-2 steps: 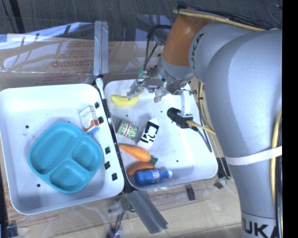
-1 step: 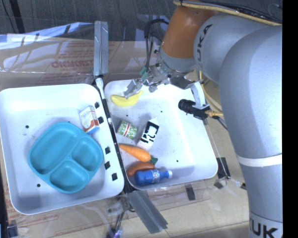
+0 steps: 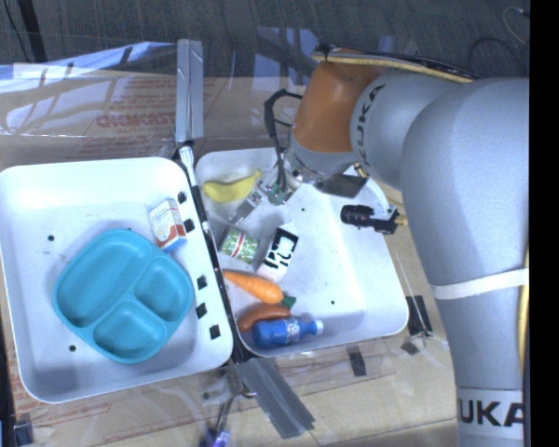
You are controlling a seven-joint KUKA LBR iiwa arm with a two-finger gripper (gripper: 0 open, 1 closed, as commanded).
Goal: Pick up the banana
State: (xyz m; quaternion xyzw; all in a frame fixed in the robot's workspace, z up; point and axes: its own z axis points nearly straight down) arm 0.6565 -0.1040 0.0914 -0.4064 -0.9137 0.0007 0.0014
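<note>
The yellow banana point(image 3: 227, 190) lies in the far left corner of the right bin point(image 3: 373, 291), close to the bin's wall. My gripper point(image 3: 257, 197) reaches down from the orange-banded wrist and sits right at the banana's right end, low over the bin floor. The view does not show the banana between its fingers.
In the right bin, a green-labelled can point(image 3: 239, 245) and a black-and-white box point(image 3: 280, 250) lie just in front of the gripper. Nearer the front are a carrot point(image 3: 254, 287), a brown sausage point(image 3: 260, 314) and a blue bottle point(image 3: 286, 331). The left bin point(image 3: 37, 203) holds a blue divided plate point(image 3: 121, 292) and a small carton point(image 3: 167, 222).
</note>
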